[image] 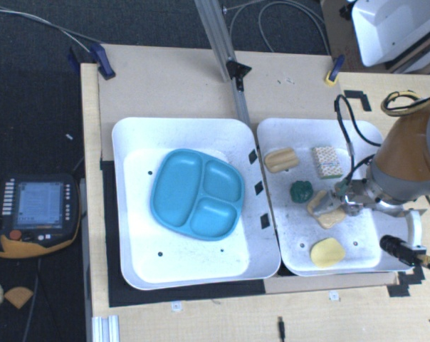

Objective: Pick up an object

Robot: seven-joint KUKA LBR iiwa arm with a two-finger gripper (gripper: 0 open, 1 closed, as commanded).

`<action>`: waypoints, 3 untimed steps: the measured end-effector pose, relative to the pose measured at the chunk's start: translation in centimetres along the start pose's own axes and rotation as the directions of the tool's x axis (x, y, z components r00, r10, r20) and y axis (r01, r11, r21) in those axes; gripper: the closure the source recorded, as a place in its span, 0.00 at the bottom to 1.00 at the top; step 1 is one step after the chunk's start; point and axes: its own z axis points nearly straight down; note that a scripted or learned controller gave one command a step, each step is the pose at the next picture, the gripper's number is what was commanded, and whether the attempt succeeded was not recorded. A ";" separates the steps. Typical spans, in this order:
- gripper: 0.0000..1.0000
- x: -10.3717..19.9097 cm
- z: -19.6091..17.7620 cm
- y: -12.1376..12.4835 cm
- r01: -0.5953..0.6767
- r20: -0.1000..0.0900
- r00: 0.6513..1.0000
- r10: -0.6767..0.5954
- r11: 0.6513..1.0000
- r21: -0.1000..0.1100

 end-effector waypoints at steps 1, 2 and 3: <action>1.00 0.0 -1.2 0.2 0.000 0.003 1.000 0.000 1.000 -0.010; 1.00 -0.4 -5.9 1.1 0.002 0.002 1.000 -0.002 1.000 0.002; 1.00 0.1 -11.2 0.3 0.002 0.002 1.000 -0.002 1.000 0.001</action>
